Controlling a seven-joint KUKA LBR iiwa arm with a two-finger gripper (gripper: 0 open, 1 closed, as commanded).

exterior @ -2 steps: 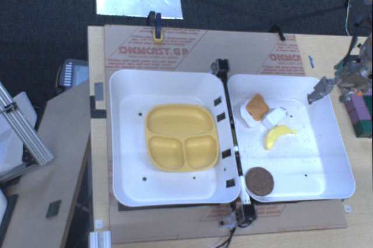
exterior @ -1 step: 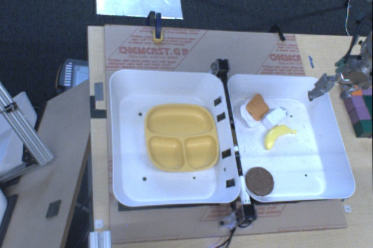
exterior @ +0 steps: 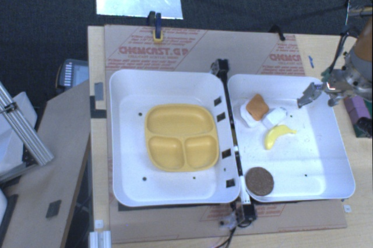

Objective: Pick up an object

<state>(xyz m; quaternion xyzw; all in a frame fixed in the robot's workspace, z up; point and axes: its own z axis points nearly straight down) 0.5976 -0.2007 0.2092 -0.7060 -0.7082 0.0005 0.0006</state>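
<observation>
The right bin (exterior: 326, 182) holds a yellow banana (exterior: 278, 135) near its middle. Just above the banana lie an orange-brown bun-like piece (exterior: 257, 106) and a small white block (exterior: 274, 117). A dark brown round disc (exterior: 259, 181) rests at the bin's front left corner. My gripper (exterior: 319, 98) hangs over the bin's back right part, to the right of the white block and apart from every object. Its fingers are spread open with nothing between them.
The left bin (exterior: 125, 182) carries a yellow divided plate (exterior: 179, 137). A black clip strip (exterior: 227, 124) runs along the seam between the two bins. A purple object (exterior: 356, 114) lies on the bench beyond the right bin's right wall.
</observation>
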